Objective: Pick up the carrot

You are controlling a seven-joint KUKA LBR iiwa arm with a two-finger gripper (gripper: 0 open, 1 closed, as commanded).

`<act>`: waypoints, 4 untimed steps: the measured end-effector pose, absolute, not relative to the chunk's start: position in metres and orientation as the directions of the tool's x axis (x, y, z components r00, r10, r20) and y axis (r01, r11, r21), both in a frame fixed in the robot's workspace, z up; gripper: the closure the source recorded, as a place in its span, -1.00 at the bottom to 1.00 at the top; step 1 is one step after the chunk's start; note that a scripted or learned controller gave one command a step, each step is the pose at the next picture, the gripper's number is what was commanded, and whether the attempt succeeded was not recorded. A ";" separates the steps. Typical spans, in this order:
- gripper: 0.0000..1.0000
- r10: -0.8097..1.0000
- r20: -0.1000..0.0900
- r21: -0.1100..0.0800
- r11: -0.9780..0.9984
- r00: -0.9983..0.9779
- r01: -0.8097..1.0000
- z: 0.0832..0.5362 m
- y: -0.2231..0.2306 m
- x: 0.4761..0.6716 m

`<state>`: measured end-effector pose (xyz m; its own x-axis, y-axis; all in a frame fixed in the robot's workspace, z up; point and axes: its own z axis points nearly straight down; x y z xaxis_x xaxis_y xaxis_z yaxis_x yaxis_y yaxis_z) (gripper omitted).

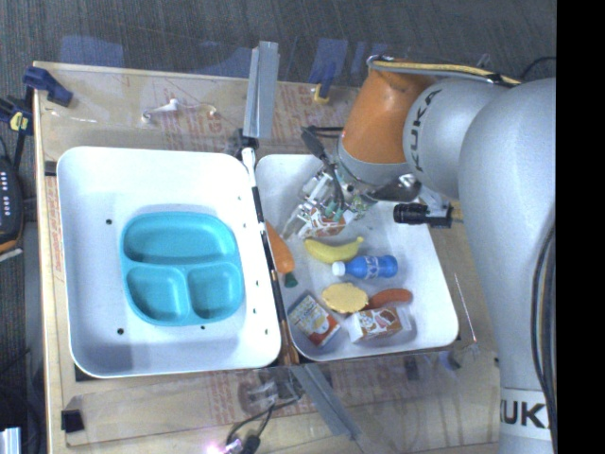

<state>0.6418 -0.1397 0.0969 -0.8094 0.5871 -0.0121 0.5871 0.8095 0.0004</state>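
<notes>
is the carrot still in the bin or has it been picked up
In the bin. The carrot lies against the right bin's left wall, apart from the gripper above it.

My own wrist [388, 135] covers the back corner of the right bin [444, 282] and part of the small carton [326, 218] beneath me. My gripper [317, 201] is a blurred tangle, too small to read. The carrot [280, 251] lies half tucked against the bin's wall.

My gripper [319, 208] hangs near the carrot [280, 252], which hugs the bin wall [267, 253]; a banana [333, 249] crowds its right side.
</notes>
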 end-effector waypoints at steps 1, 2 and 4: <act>-1.00 0.310 -0.005 0.000 0.951 -0.951 0.310 0.202 -0.184 0.646; -1.00 -0.063 0.000 0.000 0.998 -0.998 -0.063 0.215 -0.209 0.615; -1.00 -0.693 -0.002 -0.004 0.721 -0.721 -0.693 0.336 -0.211 0.551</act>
